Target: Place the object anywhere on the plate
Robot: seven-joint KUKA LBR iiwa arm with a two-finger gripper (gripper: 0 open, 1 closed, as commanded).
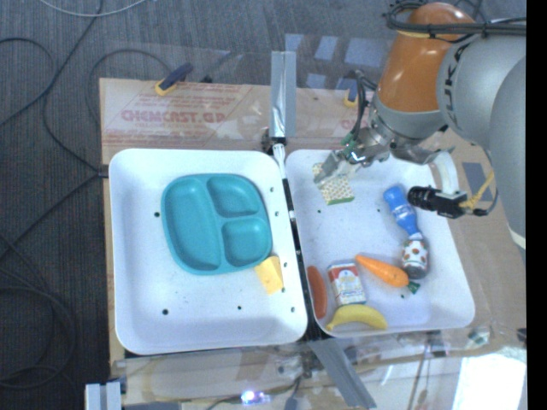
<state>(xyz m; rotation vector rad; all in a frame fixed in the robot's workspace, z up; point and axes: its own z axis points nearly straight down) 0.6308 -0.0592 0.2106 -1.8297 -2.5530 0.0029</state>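
Dark grey carpet (51,229), loose cables (26,143), cardboard (179,118).

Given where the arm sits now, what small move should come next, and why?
Probably carry left toward the teal plate. The gripper hangs over the right bin's far-left corner with a checkered item at its tip, though a firm hold isn't clear.

Colours across your two white bins

In your left bin (137,314) you have a teal plate (214,220) and a pale yellow wedge (270,274) beside it. In your right bin (444,310) you have a cream card (337,189) speckled with fine dots, a blue bottle (400,210), an orange carrot (382,270), a yellow banana (357,318), a red-orange sausage (318,291), and a red and white box (346,284). Your arm (479,84) is grey with an orange band (414,58).
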